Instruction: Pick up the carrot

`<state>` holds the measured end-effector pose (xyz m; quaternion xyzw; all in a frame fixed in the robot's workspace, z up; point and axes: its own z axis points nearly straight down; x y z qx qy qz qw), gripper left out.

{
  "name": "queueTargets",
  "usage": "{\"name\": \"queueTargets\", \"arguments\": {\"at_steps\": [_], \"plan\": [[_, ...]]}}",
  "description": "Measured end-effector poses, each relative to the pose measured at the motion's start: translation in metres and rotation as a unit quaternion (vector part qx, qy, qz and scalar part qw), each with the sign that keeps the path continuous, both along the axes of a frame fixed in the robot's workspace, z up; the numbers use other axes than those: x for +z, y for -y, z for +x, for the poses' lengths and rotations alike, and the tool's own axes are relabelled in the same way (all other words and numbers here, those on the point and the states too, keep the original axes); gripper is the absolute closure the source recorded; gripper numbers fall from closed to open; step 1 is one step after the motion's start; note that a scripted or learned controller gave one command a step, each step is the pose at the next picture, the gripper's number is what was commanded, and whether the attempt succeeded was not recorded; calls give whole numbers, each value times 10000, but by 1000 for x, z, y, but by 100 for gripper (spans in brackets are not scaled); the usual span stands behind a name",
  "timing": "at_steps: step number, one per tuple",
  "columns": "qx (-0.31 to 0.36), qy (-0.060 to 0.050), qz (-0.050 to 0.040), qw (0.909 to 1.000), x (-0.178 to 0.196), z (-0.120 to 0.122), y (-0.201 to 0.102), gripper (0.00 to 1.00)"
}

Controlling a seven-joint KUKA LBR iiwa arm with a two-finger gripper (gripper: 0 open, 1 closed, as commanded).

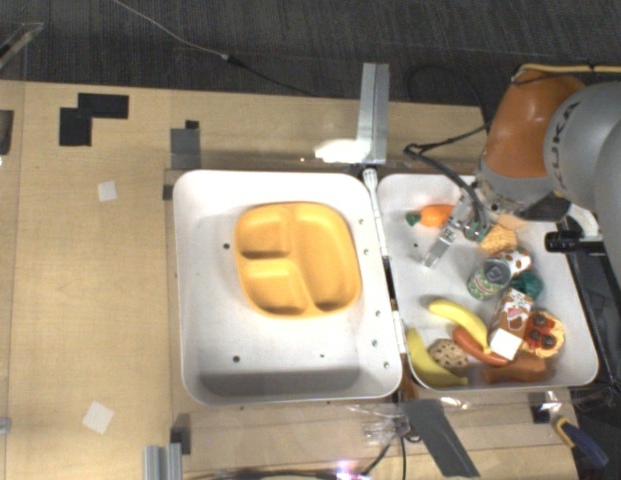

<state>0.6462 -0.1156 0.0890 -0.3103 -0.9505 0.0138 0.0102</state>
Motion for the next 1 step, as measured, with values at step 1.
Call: {"name": "queueTargets", "arguments": {"at_steps": [1], "plan": [[-2390, 67, 64, 9710, 0, 3, -14, 0]]}}
